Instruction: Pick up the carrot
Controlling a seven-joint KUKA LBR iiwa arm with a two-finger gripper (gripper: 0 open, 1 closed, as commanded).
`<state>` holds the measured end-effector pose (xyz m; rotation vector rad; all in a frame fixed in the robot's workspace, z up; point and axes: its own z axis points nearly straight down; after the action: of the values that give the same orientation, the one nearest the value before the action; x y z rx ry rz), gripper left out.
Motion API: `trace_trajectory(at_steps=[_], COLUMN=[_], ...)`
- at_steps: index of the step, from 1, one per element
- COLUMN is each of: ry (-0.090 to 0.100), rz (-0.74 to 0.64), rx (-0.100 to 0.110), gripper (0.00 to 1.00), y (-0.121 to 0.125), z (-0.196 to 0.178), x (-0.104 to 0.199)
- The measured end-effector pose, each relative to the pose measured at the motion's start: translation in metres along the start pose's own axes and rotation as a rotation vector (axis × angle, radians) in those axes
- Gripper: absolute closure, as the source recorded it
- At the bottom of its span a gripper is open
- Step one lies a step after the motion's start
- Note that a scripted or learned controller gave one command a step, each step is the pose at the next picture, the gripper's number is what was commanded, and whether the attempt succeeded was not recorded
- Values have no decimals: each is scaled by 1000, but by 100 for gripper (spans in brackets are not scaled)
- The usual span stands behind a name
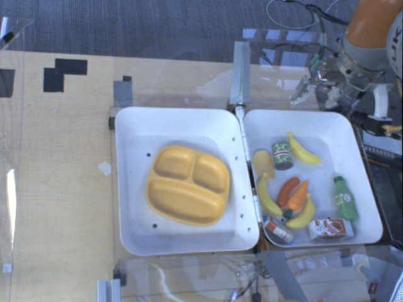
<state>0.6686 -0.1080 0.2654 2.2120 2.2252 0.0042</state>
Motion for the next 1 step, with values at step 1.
trace_trajectory(at_steps=[1], ry=[1], rz=[-133], rx=[0], gripper=[0], y=[-66], z=[92], x=[-17])
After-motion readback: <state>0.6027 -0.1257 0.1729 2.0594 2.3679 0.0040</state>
